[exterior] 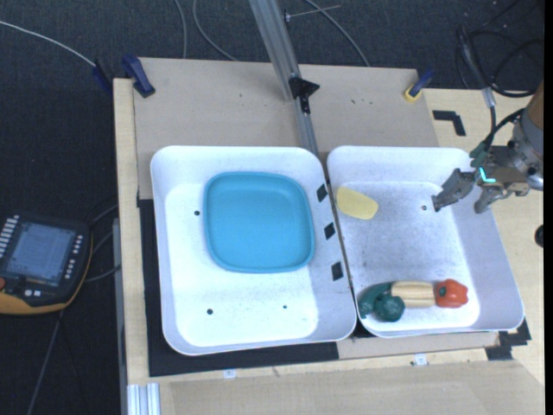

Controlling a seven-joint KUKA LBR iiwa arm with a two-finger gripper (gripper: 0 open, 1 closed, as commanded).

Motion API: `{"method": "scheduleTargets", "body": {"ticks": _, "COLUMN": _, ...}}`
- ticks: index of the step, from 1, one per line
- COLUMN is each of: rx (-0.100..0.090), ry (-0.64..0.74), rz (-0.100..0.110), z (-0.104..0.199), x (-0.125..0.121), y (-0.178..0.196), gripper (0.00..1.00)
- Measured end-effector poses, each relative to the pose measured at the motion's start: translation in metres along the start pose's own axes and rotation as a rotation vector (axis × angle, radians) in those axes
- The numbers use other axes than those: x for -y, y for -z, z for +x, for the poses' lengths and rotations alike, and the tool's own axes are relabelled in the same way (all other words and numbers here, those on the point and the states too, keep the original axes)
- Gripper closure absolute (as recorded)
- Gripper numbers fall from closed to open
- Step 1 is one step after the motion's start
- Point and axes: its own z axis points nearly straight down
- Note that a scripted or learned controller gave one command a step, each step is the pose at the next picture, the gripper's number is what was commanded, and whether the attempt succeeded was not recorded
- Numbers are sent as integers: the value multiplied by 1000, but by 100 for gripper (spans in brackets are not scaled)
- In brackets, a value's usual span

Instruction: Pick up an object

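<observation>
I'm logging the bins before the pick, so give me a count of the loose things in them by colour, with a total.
Blue: 1, the plate in the left bin
Yellow: 1, the flat piece in the right bin
Green: 1, the lump
Tan: 1, the stick
Red: 1, the piece
Total: 5

The worktop [225, 93] is a tan board with blue clamps [138, 74] at its far corners. Two shallow white bins sit on it side by side, touching along their inner edges: the left bin [173, 258] and the right bin [501, 275]. A black mat [155, 361] shows under the left bin's near edge.
</observation>
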Motion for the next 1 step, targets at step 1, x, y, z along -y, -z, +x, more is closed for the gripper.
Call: {"method": "scheduleTargets", "body": {"ticks": 1, "rx": 0, "ry": 0, "rz": 0, "z": 0, "x": 0, "y": 0, "gripper": 0}}
